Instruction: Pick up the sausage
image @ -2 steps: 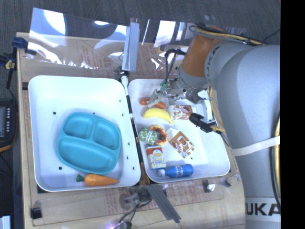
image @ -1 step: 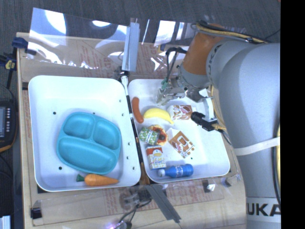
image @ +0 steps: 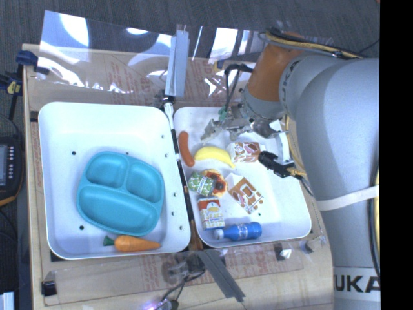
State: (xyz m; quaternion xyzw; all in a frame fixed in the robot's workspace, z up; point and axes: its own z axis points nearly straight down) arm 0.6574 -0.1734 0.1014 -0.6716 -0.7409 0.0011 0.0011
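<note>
Sausage (image: 186,148) lies at eight o'clock from the gripper (image: 222,126), near it, long way twelve to six; fingers apart, holding nothing.

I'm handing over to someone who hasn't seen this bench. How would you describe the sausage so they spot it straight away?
Take the right bin, the crowded one on the arm's side, and follow its left wall toward the far end. The sausage lies along that wall, just left of the banana. It is the only slim, reddish-brown stick there; the orange carrot is tapered and sits in the left bin by the blue tray.
</note>
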